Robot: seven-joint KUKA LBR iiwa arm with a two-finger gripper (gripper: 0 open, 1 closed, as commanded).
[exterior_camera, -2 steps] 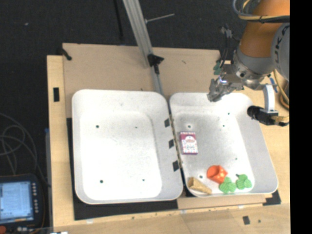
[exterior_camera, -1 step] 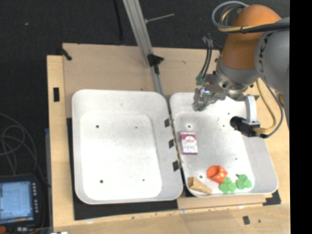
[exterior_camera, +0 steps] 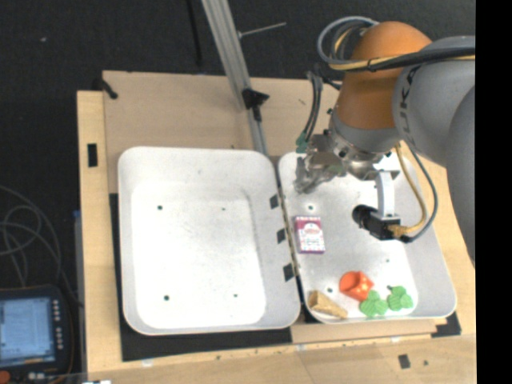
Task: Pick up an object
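Note:
My gripper (exterior_camera: 306, 179) hangs over the far left part of the right bin (exterior_camera: 424, 254), under the orange wrist band. Its fingertips point down at bare bin floor and nothing is seen between them. A small purple and white box (exterior_camera: 310, 234) lies just in front of the gripper, near the bin's left wall. At the bin's front edge sit a red-orange object (exterior_camera: 355, 284), a green leafy object (exterior_camera: 387, 302) and a tan wedge (exterior_camera: 326, 303).
The left bin (exterior_camera: 196, 238) sits beside the right one, with black clips (exterior_camera: 282, 234) along the shared wall. A slanted metal pole (exterior_camera: 234, 58) rises behind the bins. A black cable end (exterior_camera: 374, 221) hangs from the arm over the right bin.

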